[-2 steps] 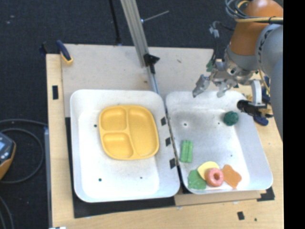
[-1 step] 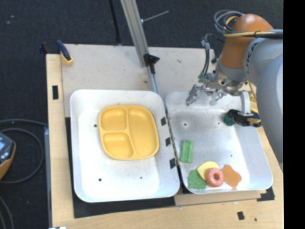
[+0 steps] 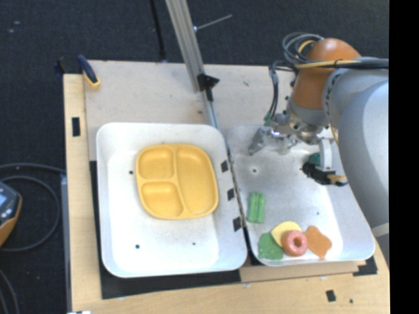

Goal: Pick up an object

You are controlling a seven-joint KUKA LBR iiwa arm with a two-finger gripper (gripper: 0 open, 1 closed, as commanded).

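Near right bin's (image 3: 340, 221) front: pink ringed donut (image 3: 295, 243), orange piece (image 3: 319, 241).

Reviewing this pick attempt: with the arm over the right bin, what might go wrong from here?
1. The pink ring, yellow piece, orange piece and green piece crowd together at the right bin's near edge, so a grasp may catch two or push them apart.
2. The green block lies close to the bin's left wall, leaving little room on that side.
3. The gripper sits at the far end, away from every object.
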